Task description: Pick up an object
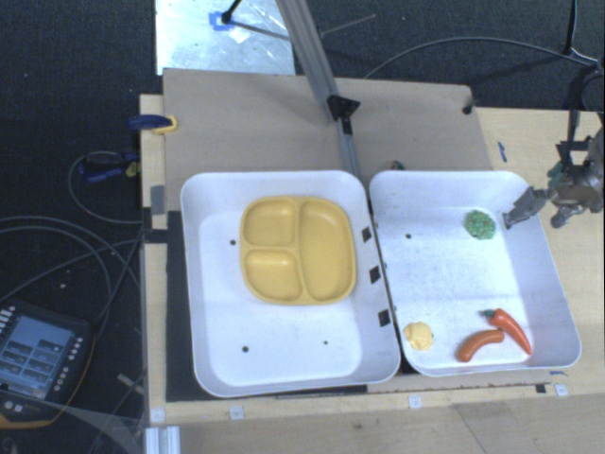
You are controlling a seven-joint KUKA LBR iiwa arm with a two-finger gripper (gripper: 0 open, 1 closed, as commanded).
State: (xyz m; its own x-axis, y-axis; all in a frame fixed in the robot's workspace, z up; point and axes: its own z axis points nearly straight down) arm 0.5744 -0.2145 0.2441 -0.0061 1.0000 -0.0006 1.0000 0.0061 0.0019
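The right bin [444, 282] holds a green bumpy ball [480, 224] near its far right side. At its near edge lie a small yellow piece [418, 335], an orange sausage-shaped piece [479, 345] and a red chili pepper [511, 329]. My gripper [542, 214] hangs over the bin's far right rim, just to the right of the green ball. It is open, its two fingers spread with nothing between them.
A yellow divided plate [298, 250] lies in the left bin [217, 348]. A slanted grey pole [317, 55] crosses the bench behind the bins. Cables and a pendant [33, 353] lie on the floor to the left.
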